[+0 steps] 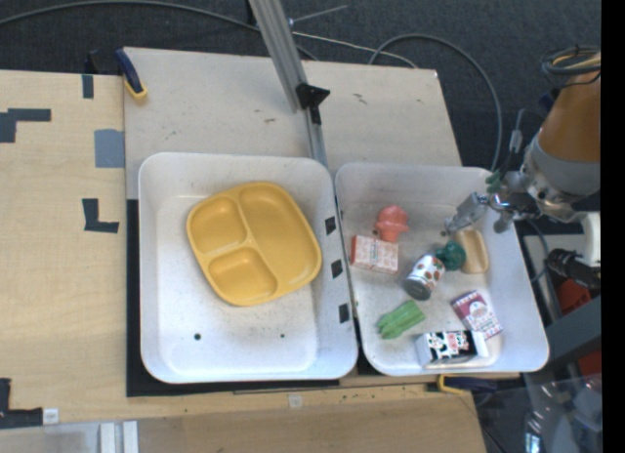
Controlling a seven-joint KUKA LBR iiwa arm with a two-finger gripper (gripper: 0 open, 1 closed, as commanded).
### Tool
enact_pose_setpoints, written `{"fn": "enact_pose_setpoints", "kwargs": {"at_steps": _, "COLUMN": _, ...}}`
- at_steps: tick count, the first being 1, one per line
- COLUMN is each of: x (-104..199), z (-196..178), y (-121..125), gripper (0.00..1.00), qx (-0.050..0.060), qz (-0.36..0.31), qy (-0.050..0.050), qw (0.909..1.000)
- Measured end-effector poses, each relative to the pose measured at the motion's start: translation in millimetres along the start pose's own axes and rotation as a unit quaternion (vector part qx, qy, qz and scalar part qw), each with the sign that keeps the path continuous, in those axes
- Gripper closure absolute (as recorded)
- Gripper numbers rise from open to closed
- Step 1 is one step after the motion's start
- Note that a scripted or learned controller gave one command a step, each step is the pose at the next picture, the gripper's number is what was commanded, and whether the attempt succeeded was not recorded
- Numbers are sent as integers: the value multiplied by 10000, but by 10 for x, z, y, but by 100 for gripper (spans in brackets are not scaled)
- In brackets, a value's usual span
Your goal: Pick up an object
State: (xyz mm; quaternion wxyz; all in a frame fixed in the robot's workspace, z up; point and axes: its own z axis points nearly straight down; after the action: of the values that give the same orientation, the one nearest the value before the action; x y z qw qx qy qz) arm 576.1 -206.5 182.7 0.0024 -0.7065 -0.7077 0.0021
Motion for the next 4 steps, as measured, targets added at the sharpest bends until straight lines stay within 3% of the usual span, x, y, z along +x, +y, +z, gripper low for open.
{"fn": "enact_pose_setpoints", "kwargs": {"at_steps": 1, "x": -5, "z": 650, "y": -18, "gripper": 0, "qx": 9, "qz": 1, "qy": 3, "qw": 10000}}
{"fn": "enact_pose_setpoints", "kwargs": {"at_steps": 2, "x": -1, "z": 509, "y": -1, "gripper": 100, "qx": -20, "qz": -8, "qy": 0, "qw": 10000}}
{"fn": "enact_pose_setpoints", "kwargs": {"at_steps": 4, "x": -35, "z": -726, "y": -48, "gripper": 100, "qx": -64, "qz": -2, "qy": -16, "qw": 10000}}
